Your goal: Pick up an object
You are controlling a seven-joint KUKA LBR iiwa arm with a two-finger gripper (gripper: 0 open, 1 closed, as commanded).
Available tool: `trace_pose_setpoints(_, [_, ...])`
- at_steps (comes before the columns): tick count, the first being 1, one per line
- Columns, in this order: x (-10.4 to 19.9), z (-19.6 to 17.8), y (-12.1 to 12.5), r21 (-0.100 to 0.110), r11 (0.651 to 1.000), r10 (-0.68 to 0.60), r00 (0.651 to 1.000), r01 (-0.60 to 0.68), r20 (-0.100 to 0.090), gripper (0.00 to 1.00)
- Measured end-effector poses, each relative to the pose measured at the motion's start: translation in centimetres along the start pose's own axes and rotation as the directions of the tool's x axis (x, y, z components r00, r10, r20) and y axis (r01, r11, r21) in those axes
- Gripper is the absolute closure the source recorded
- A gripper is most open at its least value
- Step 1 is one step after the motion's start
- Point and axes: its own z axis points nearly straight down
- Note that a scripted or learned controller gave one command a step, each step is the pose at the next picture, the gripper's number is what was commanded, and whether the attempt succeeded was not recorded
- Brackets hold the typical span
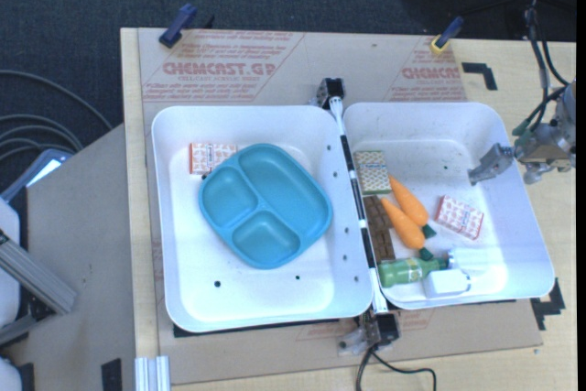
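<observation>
The right bin [430, 128] holds two orange carrots [408, 201] lying side by side. Beside them are a red-and-white packet [458, 217], a green bottle [410, 270] on its side, a white block [447, 283], a brown bar [380, 232] and a checked packet [371, 171]. My gripper [509, 166] hangs over the bin's right rim, above and to the right of the red-and-white packet. It is apart from every object and I see nothing in it.
In the left bin [174, 197] sit a blue divided plate [265, 204] and a small red-and-white packet [211, 156]. A black divider rail [348, 188] runs between the bins. Clamps stand at the board's far edge [179, 25].
</observation>
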Motion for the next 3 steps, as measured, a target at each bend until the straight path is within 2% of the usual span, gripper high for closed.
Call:
trace_pose_setpoints(1, [8.3,8.4,-0.8,0.001,1.0,-0.001,1.0,0.001,-0.001,0.0])
trace_pose_setpoints(2, [9.3,14.8,-2.4,-0.005,1.0,0.001,1.0,-0.001,0.0,0.0])
trace_pose_setpoints(3, [9.4,14.0,-2.5,-0.001,1.0,0.001,1.0,-0.001,0.0,1.0])
